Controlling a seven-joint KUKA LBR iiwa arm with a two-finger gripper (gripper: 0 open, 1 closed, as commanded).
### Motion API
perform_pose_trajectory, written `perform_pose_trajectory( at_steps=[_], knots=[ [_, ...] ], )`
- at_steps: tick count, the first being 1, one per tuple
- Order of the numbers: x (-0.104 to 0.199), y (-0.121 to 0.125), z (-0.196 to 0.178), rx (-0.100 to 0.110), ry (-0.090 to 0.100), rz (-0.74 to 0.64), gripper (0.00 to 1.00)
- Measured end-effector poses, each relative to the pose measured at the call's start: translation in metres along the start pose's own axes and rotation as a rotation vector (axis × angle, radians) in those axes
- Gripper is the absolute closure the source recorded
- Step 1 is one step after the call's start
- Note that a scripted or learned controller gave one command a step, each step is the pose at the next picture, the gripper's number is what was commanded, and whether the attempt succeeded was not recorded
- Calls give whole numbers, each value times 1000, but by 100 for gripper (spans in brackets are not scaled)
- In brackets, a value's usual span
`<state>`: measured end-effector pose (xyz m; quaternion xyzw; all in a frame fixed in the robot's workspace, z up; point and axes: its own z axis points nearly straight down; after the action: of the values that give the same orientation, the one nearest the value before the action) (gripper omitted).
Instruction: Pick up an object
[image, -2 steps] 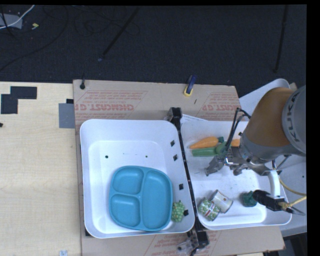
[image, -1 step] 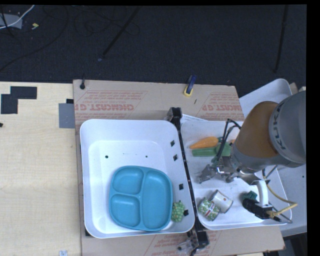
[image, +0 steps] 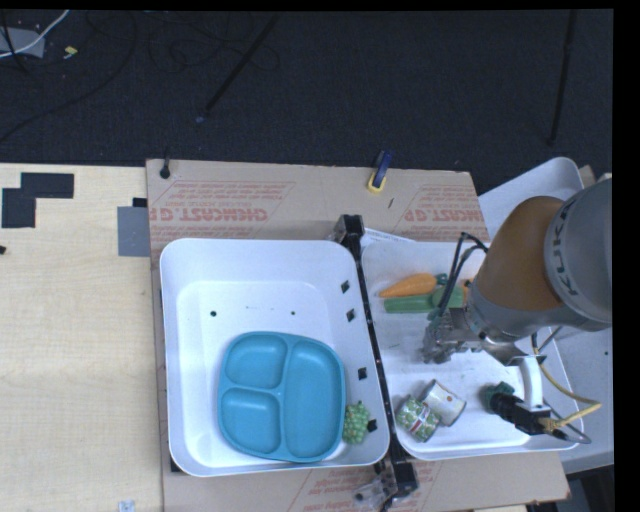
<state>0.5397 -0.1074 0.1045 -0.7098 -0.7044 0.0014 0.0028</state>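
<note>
the gripper (image: 436, 345) hangs low in the right bin (image: 470, 440), near a toy carrot (image: 408, 287). i cannot tell if it is open or shut. a blue plate (image: 280, 395) sits in the left bin (image: 190, 300).

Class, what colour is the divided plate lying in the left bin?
Light blue. The divided plate shows clearly in the camera view, in the left bin.

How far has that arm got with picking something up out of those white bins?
Nothing looks picked up yet. The tool is low in the right bin, just below the toy carrot, so it seems mid-attempt. The small can lies on the bin floor, and the green grapes sit beside the blue plate in the left bin. Gripping and lifting remain.
</note>
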Motion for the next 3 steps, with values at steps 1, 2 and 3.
perform_pose_trajectory(
  at_steps=[1, 2, 3],
  knots=[
    [-12, 1, -51, -7, -2, -1, 100],
    [-8, -7, -101, -7, -2, -8, 100],
    [-8, -7, -124, -6, -2, -8, 100]
  ],
)
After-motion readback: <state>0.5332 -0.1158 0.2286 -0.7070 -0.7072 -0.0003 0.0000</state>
